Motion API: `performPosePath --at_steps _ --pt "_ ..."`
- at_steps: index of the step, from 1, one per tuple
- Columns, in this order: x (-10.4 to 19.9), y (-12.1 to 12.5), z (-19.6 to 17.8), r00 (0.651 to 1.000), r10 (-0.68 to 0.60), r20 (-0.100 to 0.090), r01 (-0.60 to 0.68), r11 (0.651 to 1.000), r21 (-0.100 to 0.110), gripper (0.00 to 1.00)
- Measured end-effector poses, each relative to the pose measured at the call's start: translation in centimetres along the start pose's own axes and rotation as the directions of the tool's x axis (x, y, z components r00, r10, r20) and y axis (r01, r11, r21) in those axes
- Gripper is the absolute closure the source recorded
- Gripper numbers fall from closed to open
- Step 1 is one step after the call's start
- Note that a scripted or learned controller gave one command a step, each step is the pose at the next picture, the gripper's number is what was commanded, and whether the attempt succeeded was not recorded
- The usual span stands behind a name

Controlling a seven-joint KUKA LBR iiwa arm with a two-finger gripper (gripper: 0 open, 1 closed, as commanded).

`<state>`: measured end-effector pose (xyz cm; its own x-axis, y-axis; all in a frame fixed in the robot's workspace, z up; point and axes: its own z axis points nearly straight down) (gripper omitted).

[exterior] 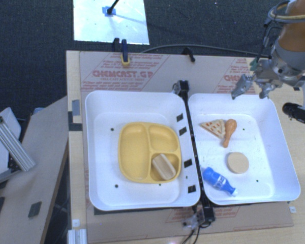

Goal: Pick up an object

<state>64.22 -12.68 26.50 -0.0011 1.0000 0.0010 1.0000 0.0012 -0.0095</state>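
Observation:
My gripper (253, 88) hangs above the far edge of the right bin (282, 151), its two fingers spread apart and open with nothing between them. Below it in that bin lie a pizza slice (213, 127), a chicken drumstick (229, 131), a round tan cookie (237, 162) and a small blue bottle (219, 181). The pizza slice and the drumstick touch each other. The bottle lies on its side near the bin's front left corner.
The left bin (99, 136) holds a yellow divided tray (137, 151) with a piece of bread (163, 166) in its front right compartment. A black divider with clips (188, 136) runs between the bins. A blue and yellow clamp (124, 52) stands behind the left bin.

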Motion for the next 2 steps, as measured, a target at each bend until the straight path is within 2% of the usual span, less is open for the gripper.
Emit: performPosePath --at_steps 1,2 --pt "0.0 0.2 -0.7 1.000 -0.002 0.001 0.002 1.000 -0.011 0.00" --pt "-0.9 0.4 4.8 1.000 0.000 0.001 0.000 1.000 -0.007 0.00"
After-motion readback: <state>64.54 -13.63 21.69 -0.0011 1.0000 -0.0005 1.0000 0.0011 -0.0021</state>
